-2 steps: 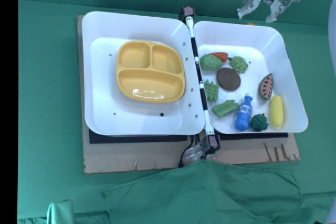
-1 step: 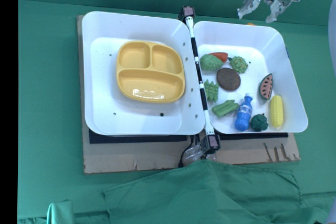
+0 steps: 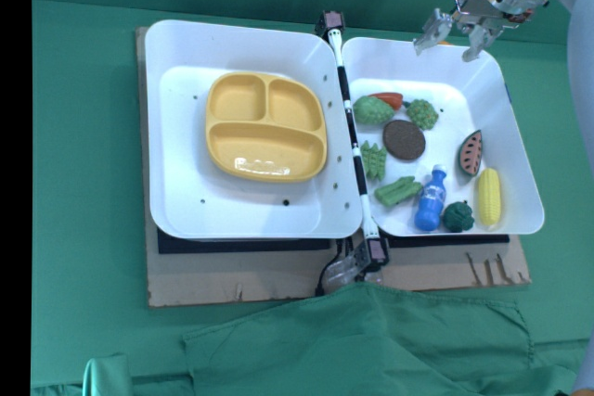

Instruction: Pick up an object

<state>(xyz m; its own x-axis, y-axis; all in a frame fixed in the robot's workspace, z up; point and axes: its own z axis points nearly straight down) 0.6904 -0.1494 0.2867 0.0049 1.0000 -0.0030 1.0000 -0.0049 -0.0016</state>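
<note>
- My gripper (image 3: 455, 31) hangs spread open, holding nothing, above the right bin's (image 3: 520, 162) far rim.
- Toys lie in that bin: brown disc (image 3: 405, 140), blue bottle (image 3: 430, 199), corn (image 3: 488, 196).
- Left of that bin, a yellow tray (image 3: 267, 125); green cloth (image 3: 83, 153) underneath.

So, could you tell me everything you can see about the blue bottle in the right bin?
The bottle is small and blue, plastic by its look, with a white cap and a pale label round its middle. It lies on its side on the floor of the right bin, near the front wall, cap toward the back and slightly right. A green leafy piece lies just to its left, and a dark green broccoli sits close on its right, perhaps touching.
</note>
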